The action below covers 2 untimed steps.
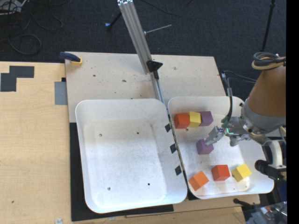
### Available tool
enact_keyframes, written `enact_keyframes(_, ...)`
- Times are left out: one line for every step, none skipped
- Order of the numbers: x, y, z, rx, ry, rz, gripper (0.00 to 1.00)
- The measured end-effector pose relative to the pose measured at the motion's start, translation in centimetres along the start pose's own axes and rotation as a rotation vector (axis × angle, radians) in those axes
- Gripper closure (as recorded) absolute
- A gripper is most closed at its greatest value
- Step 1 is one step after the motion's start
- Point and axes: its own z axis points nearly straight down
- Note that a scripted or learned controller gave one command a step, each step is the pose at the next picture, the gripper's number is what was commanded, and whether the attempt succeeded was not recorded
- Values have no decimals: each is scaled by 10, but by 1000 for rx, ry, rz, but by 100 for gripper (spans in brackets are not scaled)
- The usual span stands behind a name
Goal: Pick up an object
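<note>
My gripper [214, 136] reaches into the right bin [264, 189] from the right, its tip right against the upper right side of a purple block [203, 147] near the bin's middle. The view does not show whether the block is gripped. At the bin's back, a red-orange block [182, 120], a yellow block [195, 118] and a second purple block [206, 117] stand in a row. Along the front lie an orange block [199, 179], a red block [220, 172] and another yellow block [241, 172].
The left bin [80, 110] sits beside the right one, with small black clips along the shared edge. A slanted aluminium bar [138, 36] rises from the bench behind the bins. A blue and yellow clamp [71, 57] lies at the bench's far left corner.
</note>
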Motion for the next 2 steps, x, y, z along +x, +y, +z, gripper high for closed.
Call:
enact_keyframes(-1, 0, -2, -5, -1, 5, 0)
enact_keyframes(3, 3, 43, 0, 0, 3, 0)
